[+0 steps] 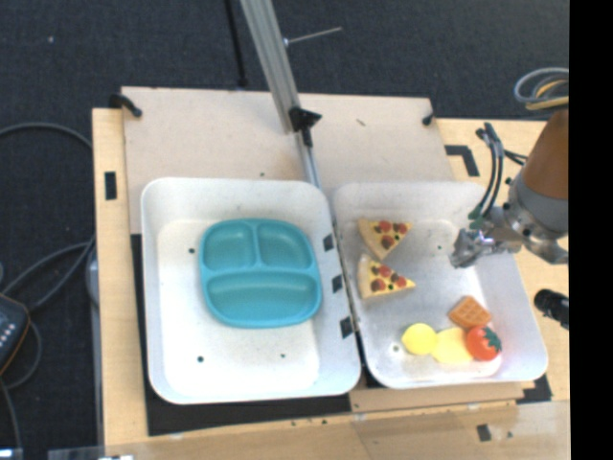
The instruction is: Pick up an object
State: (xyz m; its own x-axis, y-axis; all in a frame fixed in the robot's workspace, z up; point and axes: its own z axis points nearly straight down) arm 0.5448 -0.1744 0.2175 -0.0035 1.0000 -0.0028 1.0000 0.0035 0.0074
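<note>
Wooden bench [115,257] carries two shallow white bins side by side, edges touching: left bin [172,353], right bin [517,300]. A pale board [211,132] lies behind them.

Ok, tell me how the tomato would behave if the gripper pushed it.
The tomato looks round and glossy, so it would probably roll or slip rather than slide. It touches the yellow piece and would likely nudge it.

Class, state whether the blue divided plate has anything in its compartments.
Empty: all three compartments of the blue divided plate show bare blue.
</note>
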